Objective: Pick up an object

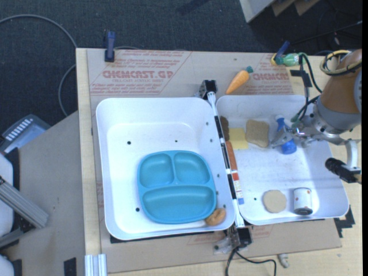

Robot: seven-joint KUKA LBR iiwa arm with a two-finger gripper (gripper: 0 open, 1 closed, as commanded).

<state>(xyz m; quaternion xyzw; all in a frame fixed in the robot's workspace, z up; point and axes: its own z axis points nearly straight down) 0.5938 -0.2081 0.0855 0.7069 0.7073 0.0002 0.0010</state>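
Currently gripper (286, 135) is lowered onto a blue object (287, 147) in the right bin (322, 214); finger opening cannot be told. Object could be nudged aside if misaligned.

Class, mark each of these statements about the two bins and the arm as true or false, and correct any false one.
1. The blue divided plate lies in the left bin. True.
2. The toy carrot lies inside the right bin. False: it lies outside on the bench, beyond the bins' far edge.
3. The gripper is over the right bin. True.
4. The white can stands at the right bin's far edge. False: it is near the near edge, beside the round cookie.
5. The tan sponge sits on the blue divided plate. False: it is in the right bin.
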